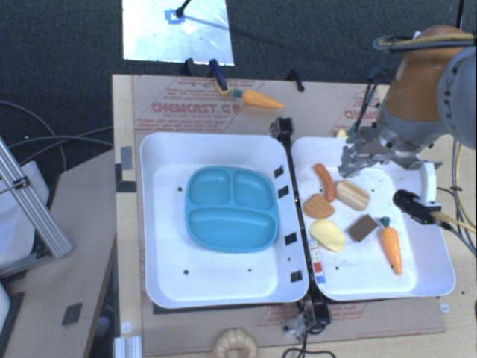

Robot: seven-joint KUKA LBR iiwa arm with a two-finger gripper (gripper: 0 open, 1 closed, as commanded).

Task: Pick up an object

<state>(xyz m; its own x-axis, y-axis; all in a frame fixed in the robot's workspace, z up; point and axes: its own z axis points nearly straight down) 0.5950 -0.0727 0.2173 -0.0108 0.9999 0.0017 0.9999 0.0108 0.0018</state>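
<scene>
The right bin (417, 278) holds several toy foods: a red-orange sausage (324, 180), a tan bread roll (352, 195), an orange wedge (319, 206), a yellow lump (327, 235), a brown block (363, 227) and a carrot (392, 249). My gripper (353, 162) hangs over the back of this bin, just above and behind the bread roll, to the right of the sausage. Nothing shows between its fingers.
The left bin (168, 274) holds a blue divided plate (231, 207). A second carrot (259, 99) lies on the cardboard behind the bins. A black divider strip (295, 215) runs between the bins. A tan ring (237, 344) sits at the bench's front edge.
</scene>
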